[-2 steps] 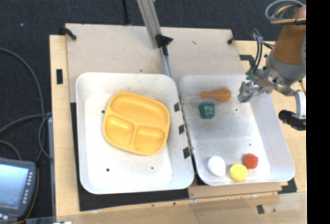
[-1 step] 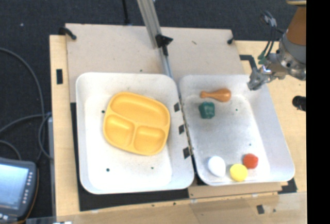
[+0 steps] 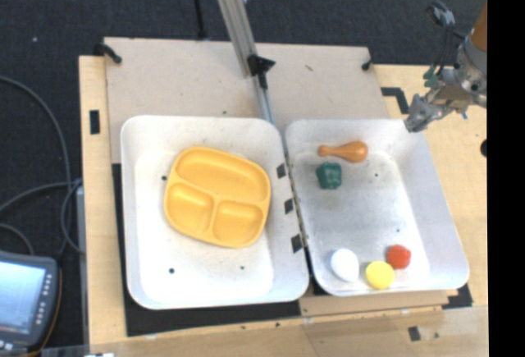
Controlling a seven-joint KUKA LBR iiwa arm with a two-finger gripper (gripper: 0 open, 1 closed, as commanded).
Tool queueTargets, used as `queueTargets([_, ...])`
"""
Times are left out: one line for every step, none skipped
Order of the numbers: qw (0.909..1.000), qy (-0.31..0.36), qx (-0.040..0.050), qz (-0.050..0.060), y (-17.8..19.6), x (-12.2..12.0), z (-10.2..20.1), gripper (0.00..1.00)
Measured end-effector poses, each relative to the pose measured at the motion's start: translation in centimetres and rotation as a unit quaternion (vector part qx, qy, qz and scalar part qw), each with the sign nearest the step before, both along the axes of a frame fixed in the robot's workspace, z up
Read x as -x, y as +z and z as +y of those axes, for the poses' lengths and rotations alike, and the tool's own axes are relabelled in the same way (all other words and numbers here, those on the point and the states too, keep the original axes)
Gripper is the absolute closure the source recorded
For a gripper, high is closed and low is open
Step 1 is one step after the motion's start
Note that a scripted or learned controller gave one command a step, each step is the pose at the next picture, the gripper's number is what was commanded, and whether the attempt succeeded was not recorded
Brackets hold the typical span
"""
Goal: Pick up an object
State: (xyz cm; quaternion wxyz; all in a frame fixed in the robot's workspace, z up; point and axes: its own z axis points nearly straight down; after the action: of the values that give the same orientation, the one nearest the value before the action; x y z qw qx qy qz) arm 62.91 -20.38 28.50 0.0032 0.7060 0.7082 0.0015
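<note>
The right bin (image 3: pixel 426 183) holds a brown drumstick-shaped piece (image 3: pixel 344 152) near its far edge and a dark green lump (image 3: pixel 329 176) just below it. Along its near edge lie a white ball (image 3: pixel 344 264), a yellow ball (image 3: pixel 379 274) and a red ball (image 3: pixel 399 256). My gripper (image 3: pixel 420 116) hangs at the far right corner of that bin, outside its rim, with nothing seen between its fingers. The drumstick lies well to the gripper's left.
The left bin (image 3: pixel 143 208) carries a yellow divided plate (image 3: pixel 217 196). A slanted metal pole (image 3: pixel 234 11) rises from the back of the bench between the bins. Cables trail on the dark floor at left, and a small screen (image 3: pixel 25 298) sits at bottom left.
</note>
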Motion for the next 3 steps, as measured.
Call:
queueTargets([1.0000, 0.001, -0.0011, 0.003, -1.5, 1.0, 5.6, 1.00])
queueTargets([1.0000, 0.001, -0.0012, 0.004, -3.0, 1.9, 10.7, 1.00])
queueTargets([1.0000, 0.001, -0.0014, 0.003, -4.3, 2.9, 15.8, 1.00])
